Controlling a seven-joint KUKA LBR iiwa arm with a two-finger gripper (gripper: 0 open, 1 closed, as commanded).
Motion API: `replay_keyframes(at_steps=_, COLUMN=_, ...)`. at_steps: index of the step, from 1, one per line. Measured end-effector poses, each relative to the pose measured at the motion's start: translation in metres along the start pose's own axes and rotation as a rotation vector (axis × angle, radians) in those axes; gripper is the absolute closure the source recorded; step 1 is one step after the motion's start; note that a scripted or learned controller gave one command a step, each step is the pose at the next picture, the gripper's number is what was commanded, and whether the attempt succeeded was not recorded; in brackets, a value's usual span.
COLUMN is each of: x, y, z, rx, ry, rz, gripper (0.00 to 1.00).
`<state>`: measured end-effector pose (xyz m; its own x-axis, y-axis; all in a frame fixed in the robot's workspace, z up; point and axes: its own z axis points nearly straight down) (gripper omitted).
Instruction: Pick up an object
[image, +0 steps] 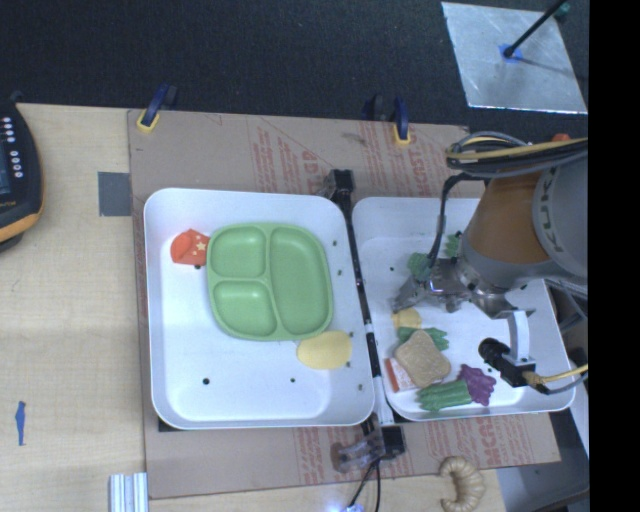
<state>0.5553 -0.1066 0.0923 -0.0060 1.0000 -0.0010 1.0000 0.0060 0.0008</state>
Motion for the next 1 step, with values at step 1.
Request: replay_keyframes(at_steps=1, x=-0.0461, y=0.0791, z=-0.0288, rx=-0.007, ry=-0.003, rz=0.000, gripper=0.00)
